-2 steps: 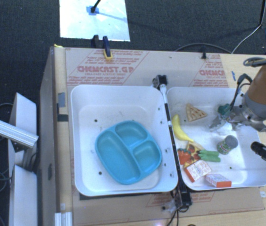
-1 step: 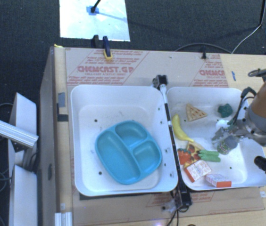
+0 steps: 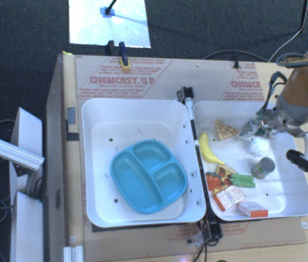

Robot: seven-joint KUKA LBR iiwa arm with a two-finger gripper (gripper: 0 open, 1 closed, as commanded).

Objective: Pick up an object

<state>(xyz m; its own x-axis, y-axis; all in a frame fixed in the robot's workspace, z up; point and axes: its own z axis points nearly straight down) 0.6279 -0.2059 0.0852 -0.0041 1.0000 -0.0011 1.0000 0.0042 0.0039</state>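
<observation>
One smooth blue three-compartment plate, curved yellow banana, triangular waffle wedge.

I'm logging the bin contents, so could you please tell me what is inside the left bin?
The left bin holds one blue divided plate lying flat, its three compartments bare. Whatever part of the bin floor lies beneath the plate is covered and cannot be seen.
</observation>
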